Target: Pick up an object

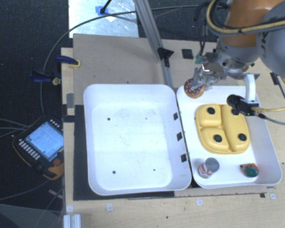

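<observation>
Two white bins sat side by side on the table [118, 56]. At the upper right of the frame, the arm [249, 18] reached down to the right bin's [270, 160] upper-left corner, where the tool [197, 83] hung just over a small brown round object [195, 91]. Whether the tool was spread or pinching it, I could not tell. A yellow block [222, 128] lay mid-bin, a grey-red piece [208, 167] and a green-orange toy [250, 170] below it. The left bin [133, 137] lay at centre frame.
</observation>
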Action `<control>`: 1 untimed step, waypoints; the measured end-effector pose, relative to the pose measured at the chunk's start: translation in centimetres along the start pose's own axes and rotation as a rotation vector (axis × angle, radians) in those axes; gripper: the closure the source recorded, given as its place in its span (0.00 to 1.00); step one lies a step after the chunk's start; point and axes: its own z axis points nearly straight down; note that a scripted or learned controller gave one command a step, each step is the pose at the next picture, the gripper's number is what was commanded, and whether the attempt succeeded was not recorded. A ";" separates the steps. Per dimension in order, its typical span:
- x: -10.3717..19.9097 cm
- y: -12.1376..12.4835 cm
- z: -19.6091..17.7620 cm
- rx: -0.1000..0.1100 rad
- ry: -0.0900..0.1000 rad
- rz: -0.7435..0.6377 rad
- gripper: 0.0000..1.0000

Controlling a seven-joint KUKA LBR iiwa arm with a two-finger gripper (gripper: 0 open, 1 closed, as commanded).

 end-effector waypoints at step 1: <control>4.2 0.4 2.6 0.003 -0.001 0.002 1.00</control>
